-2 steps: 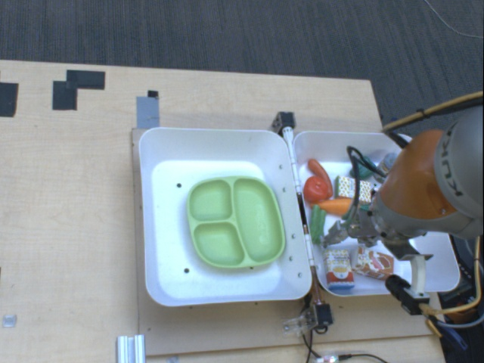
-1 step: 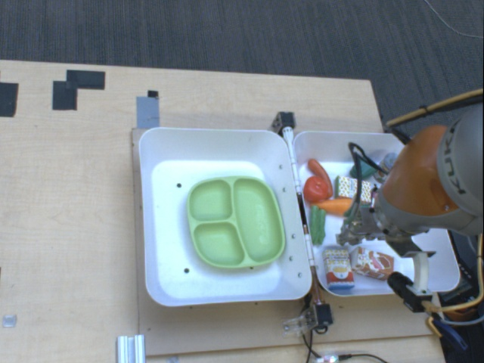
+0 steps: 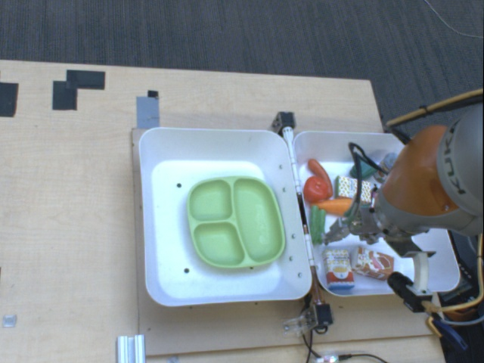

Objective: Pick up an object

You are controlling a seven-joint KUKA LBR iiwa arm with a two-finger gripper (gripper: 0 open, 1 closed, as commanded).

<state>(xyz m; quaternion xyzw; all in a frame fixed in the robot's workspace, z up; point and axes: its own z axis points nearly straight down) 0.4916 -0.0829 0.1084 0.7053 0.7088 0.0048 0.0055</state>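
Claw [image 3: 349, 229] low in right bin [image 3: 452, 278], over green item [image 3: 318, 222]. Red pepper [image 3: 318, 181] and carrot [image 3: 334, 204] just above-left of it; packets [image 3: 340, 269] just below. Green tray [image 3: 235, 222] far left, in left bin [image 3: 162, 203].

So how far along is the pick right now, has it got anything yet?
Done: the arm has reached over the right bin, gripper down among the items by the green piece and orange carrot. In hand: nothing visibly held; whether the gripper has closed on anything cannot be told. Left: grasp and lift. The green divided plate sits in the left bin.
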